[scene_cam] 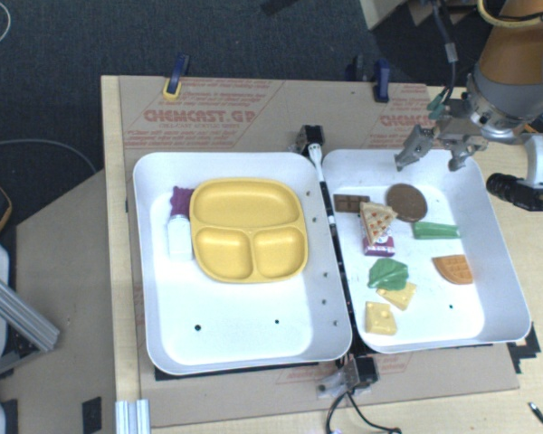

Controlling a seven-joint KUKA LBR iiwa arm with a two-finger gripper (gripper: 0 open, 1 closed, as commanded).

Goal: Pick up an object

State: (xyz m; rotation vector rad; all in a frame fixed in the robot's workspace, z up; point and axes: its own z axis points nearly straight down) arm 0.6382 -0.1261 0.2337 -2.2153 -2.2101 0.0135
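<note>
My fingers [434,155] hang spread and bare over the right bin's [498,242] far rim. Nothing is lifted yet; the brown disc [407,202] lies just below, inside the bin.

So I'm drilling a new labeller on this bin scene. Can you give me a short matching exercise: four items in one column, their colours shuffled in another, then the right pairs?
Items:
1. divided tray in the left bin
2. round disc in the right bin
3. bar beside the disc
4. bottle beside the tray

Colours:
A. green
B. white
C. yellow
D. brown

Pairs: 1-C, 2-D, 3-A, 4-B
</note>
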